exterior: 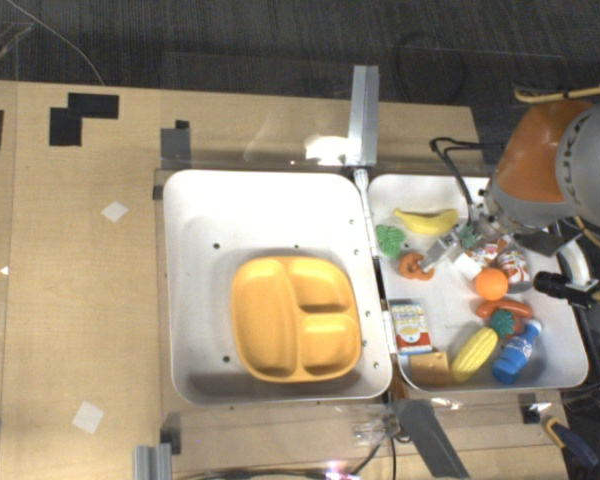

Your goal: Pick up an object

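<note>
No writing is legible on the carton (410, 328). The gripper (442, 251) sits between banana (427, 221) and orange (491, 284); its grip I cannot tell. A yellow tray (293, 318) fills the left bin (195, 218).

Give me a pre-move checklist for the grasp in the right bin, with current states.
1. Gripper is over the right bin: ok.
2. A target lies near it: ok, the small orange-red toy sits just left of it.
3. Jaws open for a grasp: cannot tell.
4. Nothing held already: cannot tell.
5. Room around the target: not ok, the green toy and banana crowd it.
6. Drop area in the left bin: ok, the yellow tray sits flat.
</note>
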Robot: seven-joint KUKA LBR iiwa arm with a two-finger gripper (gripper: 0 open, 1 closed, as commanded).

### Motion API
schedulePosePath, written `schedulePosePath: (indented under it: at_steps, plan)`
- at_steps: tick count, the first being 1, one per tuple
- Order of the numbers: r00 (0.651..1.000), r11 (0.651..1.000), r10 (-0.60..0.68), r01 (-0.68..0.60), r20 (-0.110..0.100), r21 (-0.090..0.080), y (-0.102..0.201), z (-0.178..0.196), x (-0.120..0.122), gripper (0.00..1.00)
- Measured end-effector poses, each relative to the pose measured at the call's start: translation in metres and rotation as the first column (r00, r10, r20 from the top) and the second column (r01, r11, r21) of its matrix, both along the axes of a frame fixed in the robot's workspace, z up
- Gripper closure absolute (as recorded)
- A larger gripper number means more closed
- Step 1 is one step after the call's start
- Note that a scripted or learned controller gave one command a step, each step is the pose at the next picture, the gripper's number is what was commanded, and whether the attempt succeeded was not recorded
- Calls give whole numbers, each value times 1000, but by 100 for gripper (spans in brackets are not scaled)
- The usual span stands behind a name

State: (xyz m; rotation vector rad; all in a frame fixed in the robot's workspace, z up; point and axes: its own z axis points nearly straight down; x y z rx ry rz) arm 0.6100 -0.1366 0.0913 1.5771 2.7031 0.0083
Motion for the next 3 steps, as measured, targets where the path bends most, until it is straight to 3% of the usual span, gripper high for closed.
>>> schedulePosePath:
  at_steps: [1,2,3]
  plan:
    - [997,997,-83,83,2,0,29,0,49,0]
    - [997,997,-82,82,2,0,29,0,49,0]
    - [997,997,-75,75,11,1,31,15,53,100]
